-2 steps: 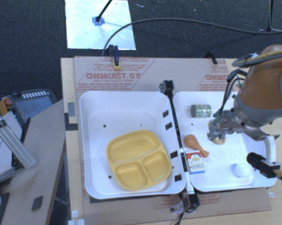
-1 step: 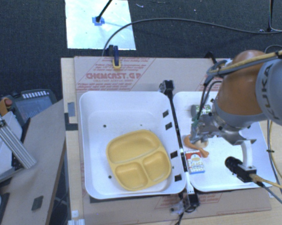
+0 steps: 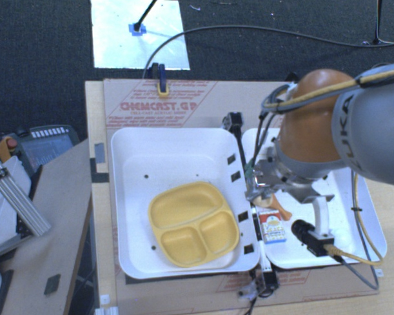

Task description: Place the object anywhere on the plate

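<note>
While the arm's wrist hangs low over the right bin (image 3: 364,235), the hand (image 3: 260,198) sits at that bin's left wall; whether it is open or closed cannot be told. A small red-and-white carton (image 3: 272,226) lies just below it, beside an orange item (image 3: 281,211). The carton is probably light, stiff and crushable: grip across its flat sides. The yellow compartment plate (image 3: 193,222) waits in the left bin (image 3: 130,188).

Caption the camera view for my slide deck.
KUKA arm reaching into right bin; yellow plate waits in left bin.
</note>
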Robot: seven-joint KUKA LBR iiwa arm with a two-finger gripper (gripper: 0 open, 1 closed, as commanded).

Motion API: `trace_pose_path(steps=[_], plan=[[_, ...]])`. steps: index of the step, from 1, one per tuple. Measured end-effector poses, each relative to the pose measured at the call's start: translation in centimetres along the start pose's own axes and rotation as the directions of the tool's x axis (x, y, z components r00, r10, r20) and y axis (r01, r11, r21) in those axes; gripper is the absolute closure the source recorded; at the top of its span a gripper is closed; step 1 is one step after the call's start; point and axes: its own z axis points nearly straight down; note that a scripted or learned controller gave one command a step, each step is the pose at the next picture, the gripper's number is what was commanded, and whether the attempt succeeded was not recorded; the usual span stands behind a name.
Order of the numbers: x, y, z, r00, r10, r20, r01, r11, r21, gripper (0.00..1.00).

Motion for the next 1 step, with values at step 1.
trace_pose_path(steps=[1], plan=[[4.81, -0.1, -0.36, 1.0, -0.001, 0.0, 0.001, 1.0, 0.0, 1.0]])
